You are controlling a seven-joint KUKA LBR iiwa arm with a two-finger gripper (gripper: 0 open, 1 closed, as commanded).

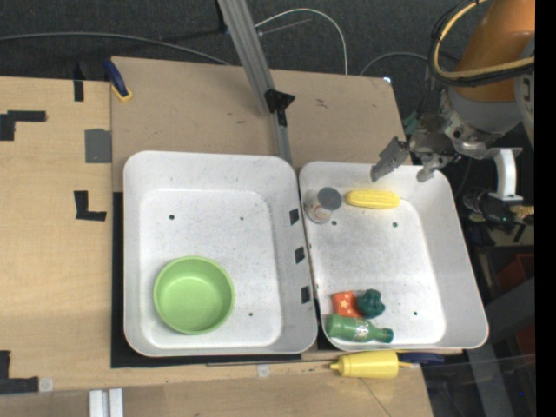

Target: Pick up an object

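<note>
Hovering over the far edge of the right bin [434, 259], the end effector [407, 165] was open and held nothing. The yellow corn [373, 200] lay just below-left of it, its long axis running left to right.

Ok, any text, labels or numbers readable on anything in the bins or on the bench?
None readable.
Green bottle: no legible label; too blurred.
Orange toy: a pale mark, not readable.
Yellow bottle on the bench edge: no print visible.
Black tape marks on the bench: shapes, not letters.
</note>
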